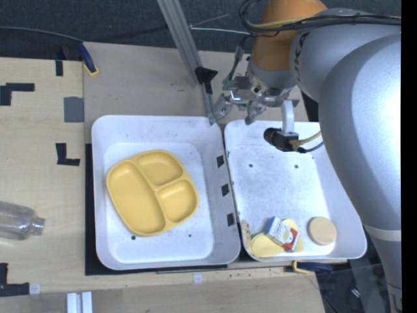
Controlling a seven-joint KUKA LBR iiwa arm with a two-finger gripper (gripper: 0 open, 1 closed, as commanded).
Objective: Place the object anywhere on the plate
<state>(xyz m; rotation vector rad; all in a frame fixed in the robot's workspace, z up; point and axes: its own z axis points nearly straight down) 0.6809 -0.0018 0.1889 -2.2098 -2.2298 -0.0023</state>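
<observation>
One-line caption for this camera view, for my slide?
Robot hand above bins' far edge; yellow divided plastic plate left, small objects right.

High slanted view (both bins (98, 175))

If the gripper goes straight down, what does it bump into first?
Probably the bare floor at the top of the right bin, near its rim, though depth is hard to judge. The gripper hangs far from the plate.

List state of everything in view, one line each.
yellow plate: flat in left bin, nothing on it.
small carton: lying in right bin, on a yellow piece.
tan disc: flat in right bin, apart from the carton.
gripper: above the bins' far edge.
clear bottle: on its side on the bench.
</observation>
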